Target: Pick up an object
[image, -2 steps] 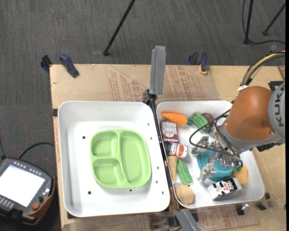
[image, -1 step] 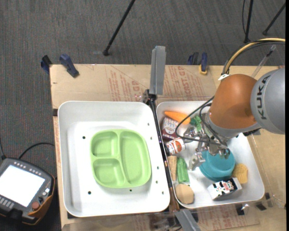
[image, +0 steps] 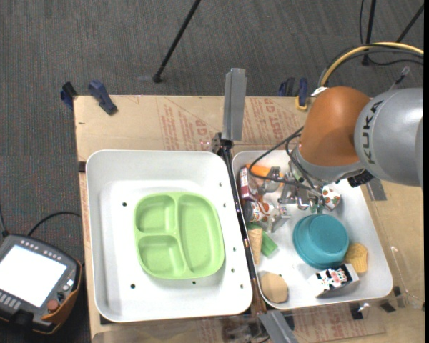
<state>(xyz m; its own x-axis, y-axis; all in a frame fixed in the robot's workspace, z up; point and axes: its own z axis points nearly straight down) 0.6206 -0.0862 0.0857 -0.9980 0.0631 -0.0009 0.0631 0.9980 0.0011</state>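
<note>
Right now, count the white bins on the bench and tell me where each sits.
2. The left white bin holds a green divided plate; the right white bin sits beside it, full of small items under the arm.

Arm (image: 357, 131) in from right, gripper (image: 294, 200) low over right bin (image: 375, 227), just above teal bowl (image: 321, 239). Green 3-section tray (image: 179, 236) centre of left bin (image: 100, 191).

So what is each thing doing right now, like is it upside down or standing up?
green tray: flat, right way up, in the left bin.
teal bowl: right way up, in the right bin.
gripper: low over the clutter at the right bin's left side.
cow-patterned carton: lying on its side.
tan lump: resting at the bin's near edge.
</note>
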